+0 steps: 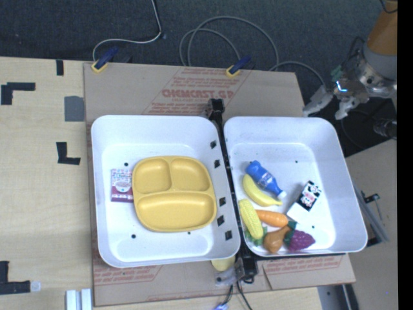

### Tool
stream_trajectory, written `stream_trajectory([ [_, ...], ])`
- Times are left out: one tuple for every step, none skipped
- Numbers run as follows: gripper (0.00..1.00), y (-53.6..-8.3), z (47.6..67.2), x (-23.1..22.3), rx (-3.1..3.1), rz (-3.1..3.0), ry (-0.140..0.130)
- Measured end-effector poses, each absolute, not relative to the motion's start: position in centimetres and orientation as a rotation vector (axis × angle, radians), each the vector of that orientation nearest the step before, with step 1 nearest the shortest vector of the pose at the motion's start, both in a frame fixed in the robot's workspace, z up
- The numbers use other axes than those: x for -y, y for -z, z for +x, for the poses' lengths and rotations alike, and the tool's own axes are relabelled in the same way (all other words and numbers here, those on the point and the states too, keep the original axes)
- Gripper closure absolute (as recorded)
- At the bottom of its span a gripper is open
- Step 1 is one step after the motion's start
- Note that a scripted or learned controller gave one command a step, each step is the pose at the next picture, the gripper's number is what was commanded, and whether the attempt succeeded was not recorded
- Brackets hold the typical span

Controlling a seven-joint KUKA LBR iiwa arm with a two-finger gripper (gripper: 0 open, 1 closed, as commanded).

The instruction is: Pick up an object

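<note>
The gripper (328, 102) is seen above and outside the far right corner of the right bin (326, 129), with its 2 fingers spread apart and nothing between them. No object has been lifted yet.

The candidate objects are clustered in the near half of the right bin: a blue bottle (264, 178), a banana (259, 192) just beside it, a corn cob (250, 219), a carrot (273, 219), a pear (274, 239), a bunch of purple grapes (299, 240) and a small black-and-white carton (310, 196). The left bin (106, 141) is occupied by a yellow divided plate (173, 193) and a small pink card (120, 185) just beside it.

The coming move is judged to turn on 1 relation: every object lies toward the near edge of the view and slightly leftward from the fingers, so the arm must be brought inward over the bin wall and then down. The carton is the nearest piece to the gripper and stands somewhat apart from the rest (an easier target, probably). The bottle and banana lie with their long axes running diagonally, from far-left to near-right, so a grasp across them would require the fingers to be turned accordingly.
</note>
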State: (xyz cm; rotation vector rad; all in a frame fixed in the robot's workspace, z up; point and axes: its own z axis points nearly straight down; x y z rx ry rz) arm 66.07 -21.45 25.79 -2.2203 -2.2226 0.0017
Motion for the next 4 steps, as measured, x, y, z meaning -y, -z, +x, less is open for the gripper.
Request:
stream_trajectory([
  [0.00, -11.5, 63.9, 16.6, 2.216, -2.208, -0.011],
  [0.00, -13.6, 62.1, 9.1, 2.226, -2.212, -0.001],
  [0.00, -10.3, 59.0, 9.4, 2.218, -2.218, -0.007],
  [0.00, -8.5, 57.7, 9.8, 2.226, -2.222, 0.003],
])
